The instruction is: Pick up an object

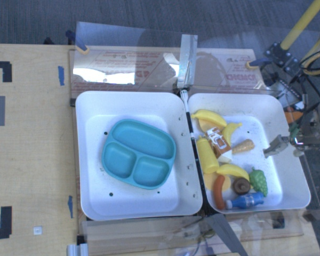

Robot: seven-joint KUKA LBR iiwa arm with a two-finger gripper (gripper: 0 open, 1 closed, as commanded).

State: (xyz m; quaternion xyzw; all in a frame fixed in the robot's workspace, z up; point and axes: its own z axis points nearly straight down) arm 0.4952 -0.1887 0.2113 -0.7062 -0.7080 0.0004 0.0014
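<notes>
Blue bottle [246, 201]: lying at the right bin's [293, 193] near edge, touching the red sausage [218, 191] and sitting just below the brown round piece [241, 185] and green vegetable [258, 181].
Yellow items [213, 137]: crowding the bin's left wall, bananas and a bottle packing tightly together.
Open room: bare white floor showing along the bin's right side.
Gripper [274, 146]: hovering over that bare strip near the right rim; whether its fingers are parted or closed, cannot be told.
Left bin [90, 143]: holding a teal divided plate [138, 153], margins showing all round.
</notes>
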